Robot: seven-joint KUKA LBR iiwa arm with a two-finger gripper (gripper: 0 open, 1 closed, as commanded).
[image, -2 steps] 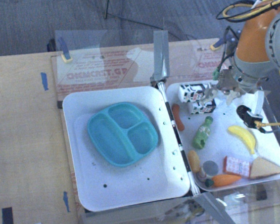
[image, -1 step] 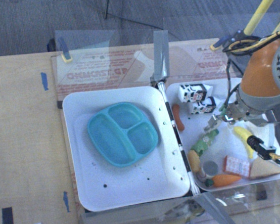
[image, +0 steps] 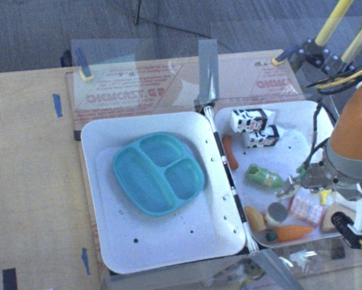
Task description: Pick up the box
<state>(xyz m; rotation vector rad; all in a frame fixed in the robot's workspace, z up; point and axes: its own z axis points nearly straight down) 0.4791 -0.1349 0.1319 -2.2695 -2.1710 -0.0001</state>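
The gripper (image: 303, 183) is seen low over the right bin (image: 297, 145), near its right side, below the orange band (image: 361, 125) of the arm. Its metal parts are blurred and partly covered by the wrist housing, so whether the fingers are spread or pressed together cannot be told. Nothing can be made out between them.

The box (image: 305, 208), a pale carton with pink and red print, is found just below and touching or nearly touching the gripper tip, in the front right part of the right bin; its upper edge is hidden by the gripper. A round grey can (image: 277, 213) lies just to its left, a carrot (image: 292, 232) lies against the front wall, and a yellow-brown piece (image: 254, 217) sits by the divider. A tan block (image: 332, 216) at the front right corner is partly covered by arm hardware.

Further back, a green bottle (image: 264, 177) lies mid-bin, a red-orange stick (image: 230, 152) lies along the left wall, and a black-and-white patterned carton (image: 253, 126) occupies the rear. Open floor is seen between the bottle and the rear right wall.

The left bin (image: 114, 244) holds a teal divided plate (image: 159, 173), with bare white floor all around it.
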